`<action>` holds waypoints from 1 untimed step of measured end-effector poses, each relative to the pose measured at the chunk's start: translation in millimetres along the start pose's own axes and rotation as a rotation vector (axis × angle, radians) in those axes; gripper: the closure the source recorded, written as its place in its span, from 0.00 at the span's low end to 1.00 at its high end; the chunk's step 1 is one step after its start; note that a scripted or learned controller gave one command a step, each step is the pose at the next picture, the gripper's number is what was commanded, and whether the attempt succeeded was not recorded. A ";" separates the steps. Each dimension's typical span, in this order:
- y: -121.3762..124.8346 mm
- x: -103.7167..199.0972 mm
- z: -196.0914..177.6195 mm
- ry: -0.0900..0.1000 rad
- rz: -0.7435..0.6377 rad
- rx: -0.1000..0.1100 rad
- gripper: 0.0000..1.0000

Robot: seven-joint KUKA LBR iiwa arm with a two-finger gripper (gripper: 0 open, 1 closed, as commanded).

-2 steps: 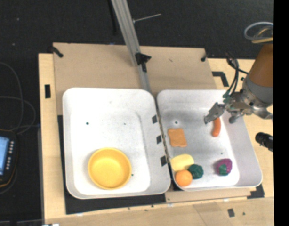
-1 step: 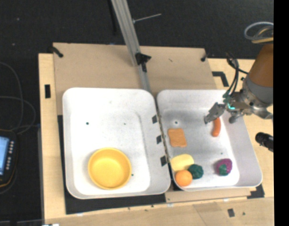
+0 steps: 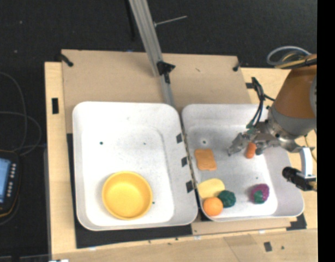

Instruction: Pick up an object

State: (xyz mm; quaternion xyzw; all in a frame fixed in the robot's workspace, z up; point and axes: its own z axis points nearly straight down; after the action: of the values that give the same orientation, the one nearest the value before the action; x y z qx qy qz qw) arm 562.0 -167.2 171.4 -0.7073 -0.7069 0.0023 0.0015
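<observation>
The robot's grey gripper (image 3: pixel 247 146) hangs low over the back part of the right white bin (image 3: pixel 222 112), and a small orange piece (image 3: pixel 250 152) sits right at its tip. The view is too small and blurry to tell how wide the hand is open, or whether it has hold of the piece at all. That is the main worry: the piece is tiny, so the hand could close a bit to one side and push it away, or pinch just its edge and drop it on the way up. The hand could also bump the bin floor if it goes down too far. The other things are well apart from it, so they should not get in the way: a flat tan square block (image 3: pixel 205 159), a soft yellow lump (image 3: pixel 210 188), an orange ball (image 3: pixel 213 207), a dark green lump (image 3: pixel 228 198) and a purple lump (image 3: pixel 259 193). A yellow bowl (image 3: pixel 127 194) sits in the left white bin (image 3: pixel 124 113). The small orange piece looks bright, short and rounded, and partly hidden by the hand.
</observation>
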 end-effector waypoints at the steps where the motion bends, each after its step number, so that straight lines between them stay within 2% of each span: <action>1: 5.7 -1.8 60.9 -0.001 0.000 -0.001 0.00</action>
State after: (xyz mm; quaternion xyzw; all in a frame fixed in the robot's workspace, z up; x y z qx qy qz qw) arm 567.4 -169.1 110.5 -0.7075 -0.7068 0.0023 0.0010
